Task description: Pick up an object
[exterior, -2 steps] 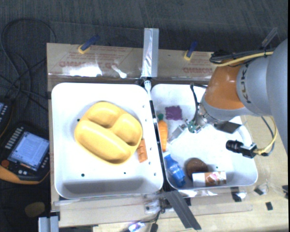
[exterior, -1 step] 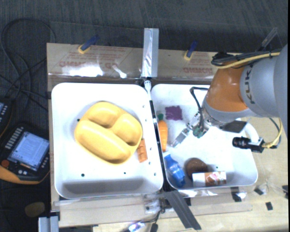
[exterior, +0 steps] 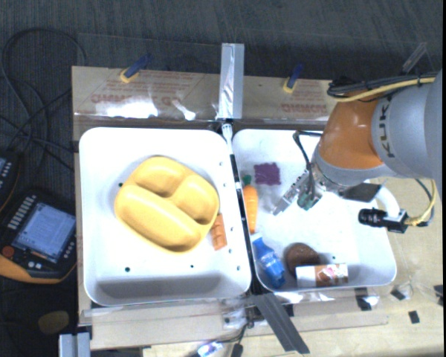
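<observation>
Your gripper [exterior: 296, 197] sits over the right bin [exterior: 372, 244], betw. purple block [exterior: 267, 173] & brown ball [exterior: 302, 254]; fingers apart, holding nothing.

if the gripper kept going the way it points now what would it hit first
The gripper points left and slightly down, toward the divider. Probably the orange carrot first, though the bin floor could come sooner; depth is unclear.

Two handheld control pendants [exterior: 30, 233] with lit screens lie left of the bench. Black cables [exterior: 30, 73] loop across the dark floor. Two clamps [exterior: 136, 68] grip the bench's far edge.
</observation>
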Action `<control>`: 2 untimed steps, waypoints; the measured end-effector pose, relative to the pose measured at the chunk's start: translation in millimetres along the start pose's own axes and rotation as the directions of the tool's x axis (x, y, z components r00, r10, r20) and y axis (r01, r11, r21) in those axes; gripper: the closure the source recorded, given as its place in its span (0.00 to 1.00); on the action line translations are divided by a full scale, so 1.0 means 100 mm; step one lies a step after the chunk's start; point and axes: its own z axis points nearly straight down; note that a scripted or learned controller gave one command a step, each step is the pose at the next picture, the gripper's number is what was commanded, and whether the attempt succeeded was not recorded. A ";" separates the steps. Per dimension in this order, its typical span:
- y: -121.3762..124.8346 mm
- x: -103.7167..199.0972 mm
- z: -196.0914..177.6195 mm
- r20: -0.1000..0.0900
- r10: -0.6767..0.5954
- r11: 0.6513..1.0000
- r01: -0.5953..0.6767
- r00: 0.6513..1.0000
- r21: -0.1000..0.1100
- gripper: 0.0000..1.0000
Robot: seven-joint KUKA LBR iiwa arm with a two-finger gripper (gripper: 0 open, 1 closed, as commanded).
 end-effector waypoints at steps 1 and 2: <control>-0.08 0.04 -0.27 -0.013 0.114 0.993 -0.114 0.993 0.012 1.00; -0.83 -0.35 -0.45 -0.008 0.120 0.993 -0.120 0.993 0.014 1.00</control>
